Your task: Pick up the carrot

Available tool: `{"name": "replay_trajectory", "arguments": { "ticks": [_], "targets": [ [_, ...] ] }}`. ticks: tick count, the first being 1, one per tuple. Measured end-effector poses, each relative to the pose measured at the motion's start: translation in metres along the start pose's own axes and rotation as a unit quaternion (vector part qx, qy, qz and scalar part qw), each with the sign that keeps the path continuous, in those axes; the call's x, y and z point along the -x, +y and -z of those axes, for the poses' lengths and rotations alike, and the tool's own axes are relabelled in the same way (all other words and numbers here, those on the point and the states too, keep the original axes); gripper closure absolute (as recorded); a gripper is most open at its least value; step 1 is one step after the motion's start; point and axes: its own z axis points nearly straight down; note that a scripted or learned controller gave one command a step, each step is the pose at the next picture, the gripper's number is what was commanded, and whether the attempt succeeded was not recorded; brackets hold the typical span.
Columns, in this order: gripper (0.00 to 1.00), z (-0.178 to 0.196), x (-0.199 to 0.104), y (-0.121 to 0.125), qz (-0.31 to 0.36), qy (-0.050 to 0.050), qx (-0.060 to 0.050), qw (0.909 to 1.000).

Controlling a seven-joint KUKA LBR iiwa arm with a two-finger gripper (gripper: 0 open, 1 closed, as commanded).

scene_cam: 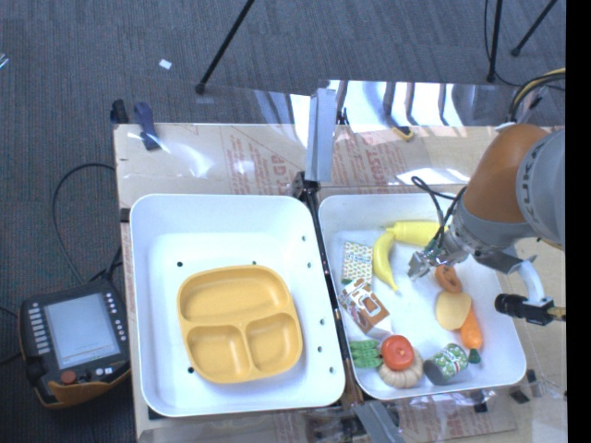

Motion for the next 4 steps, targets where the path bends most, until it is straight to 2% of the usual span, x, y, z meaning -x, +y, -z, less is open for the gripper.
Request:
{"name": "replay_trajectory", "arguments": {
  "ticks": [1,2,3,4],
  "targets": [
    [1.0,0.01,-0.001,0.001,0.002,0.0,0.0,1.0],
    [1.0,0.02,-0.04,0.026,0.0,0.0,0.001,1.0],
    [1.0,-0.001,-0.045,-0.063,0.113,0.001,-0.001,0.9936],
    [1.0,0.104,0.003,-0.126,0.218,-0.003,0.002,0.9759]
  ]
}}
